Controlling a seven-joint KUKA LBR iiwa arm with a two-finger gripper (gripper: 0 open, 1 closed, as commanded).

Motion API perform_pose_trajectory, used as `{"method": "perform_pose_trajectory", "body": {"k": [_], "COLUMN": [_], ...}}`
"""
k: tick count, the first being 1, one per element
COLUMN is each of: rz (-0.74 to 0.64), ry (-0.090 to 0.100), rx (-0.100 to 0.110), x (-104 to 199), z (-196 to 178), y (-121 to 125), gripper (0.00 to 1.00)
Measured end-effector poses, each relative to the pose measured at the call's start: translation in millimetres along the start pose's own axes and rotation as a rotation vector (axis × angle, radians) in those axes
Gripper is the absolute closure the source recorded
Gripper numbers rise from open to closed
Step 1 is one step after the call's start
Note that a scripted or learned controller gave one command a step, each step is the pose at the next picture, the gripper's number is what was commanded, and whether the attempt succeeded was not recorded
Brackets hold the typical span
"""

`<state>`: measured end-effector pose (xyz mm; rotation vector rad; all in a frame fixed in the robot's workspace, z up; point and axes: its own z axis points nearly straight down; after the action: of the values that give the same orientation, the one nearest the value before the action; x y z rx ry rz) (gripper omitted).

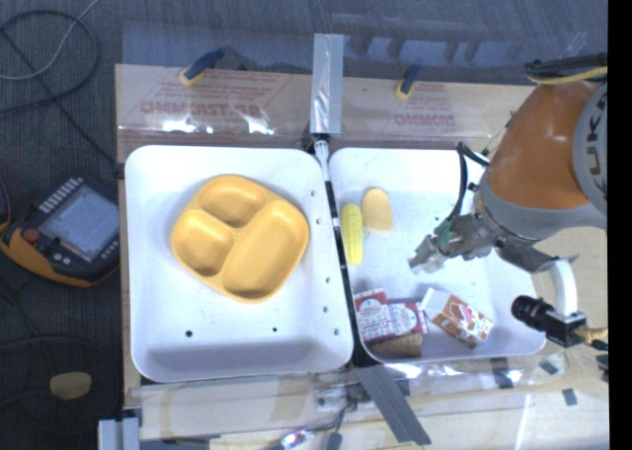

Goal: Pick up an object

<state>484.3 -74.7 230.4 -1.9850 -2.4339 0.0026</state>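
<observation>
The right bin (pixel 415 167) holds a yellow corn cob (pixel 351 232) against its left wall and a pale yellow rounded piece (pixel 376 209) beside it. Along its near side lie a red and white packet (pixel 384 319) on a brown item (pixel 398 343), and a small red and orange carton (pixel 462 321). My gripper (pixel 433 253) hangs low over the bare middle of this bin, right of the corn and above the packets. Nothing shows between its fingers.
The left bin (pixel 148 339) holds a yellow three-part plate (pixel 240 237). A metal divider (pixel 327 93) runs between the bins at the back. A handheld pendant (pixel 64 231) lies on the floor to the left. The grey and orange arm (pixel 548 167) covers the bin's right side.
</observation>
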Motion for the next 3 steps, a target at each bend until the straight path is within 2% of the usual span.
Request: {"method": "perform_pose_trajectory", "body": {"k": [1,2,3], "rz": [0.0,0.172,0.271], "ry": [0.0,-0.002,-0.001], "rx": [0.0,0.002,0.004], "x": [0,-40,-67], "z": [0,136,124], "y": [0,62,-10], "gripper": [0.0,0.0,0.0]}}
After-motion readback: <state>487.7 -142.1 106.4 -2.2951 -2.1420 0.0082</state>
